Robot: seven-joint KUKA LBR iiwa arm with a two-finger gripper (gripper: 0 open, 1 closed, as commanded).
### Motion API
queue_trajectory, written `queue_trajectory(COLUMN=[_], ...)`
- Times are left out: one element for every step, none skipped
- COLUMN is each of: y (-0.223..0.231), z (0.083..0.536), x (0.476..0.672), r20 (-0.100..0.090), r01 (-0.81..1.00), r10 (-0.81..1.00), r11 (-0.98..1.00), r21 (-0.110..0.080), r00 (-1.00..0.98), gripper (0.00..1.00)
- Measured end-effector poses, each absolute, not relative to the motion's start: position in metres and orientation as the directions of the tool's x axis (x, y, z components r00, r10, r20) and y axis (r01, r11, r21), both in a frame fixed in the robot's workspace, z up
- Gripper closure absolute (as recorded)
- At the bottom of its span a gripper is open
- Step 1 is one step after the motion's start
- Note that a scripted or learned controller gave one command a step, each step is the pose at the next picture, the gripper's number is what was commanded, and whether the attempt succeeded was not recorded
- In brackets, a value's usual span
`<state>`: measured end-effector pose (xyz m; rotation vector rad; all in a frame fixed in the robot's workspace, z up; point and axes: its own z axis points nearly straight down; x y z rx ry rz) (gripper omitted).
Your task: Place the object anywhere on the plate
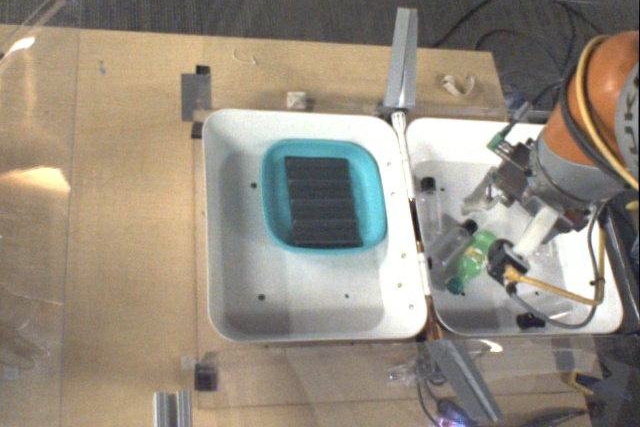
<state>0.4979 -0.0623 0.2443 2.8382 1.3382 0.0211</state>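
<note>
Wooden worktop [120, 245] carries two white bins side by side. Left bin [240, 305] holds the teal plate [372, 205] with a dark ribbed insert — nothing else on it. Right bin [600, 315] has my arm [600, 115] over it, my tool [478, 245] low beside a green object [468, 267] on the bin floor. Whether I'm clenched on it, I cannot tell. So, as I judge it, the carry and the placing remain.
</note>
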Motion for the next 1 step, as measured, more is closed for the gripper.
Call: queue_trajectory(y=[-0.1166], z=[0.3785], x=[0.4882], r20=[0.002], r01=[0.719], r10=[0.719], r11=[-0.695], r21=[0.004], r00=[0.695], gripper=[0.0])
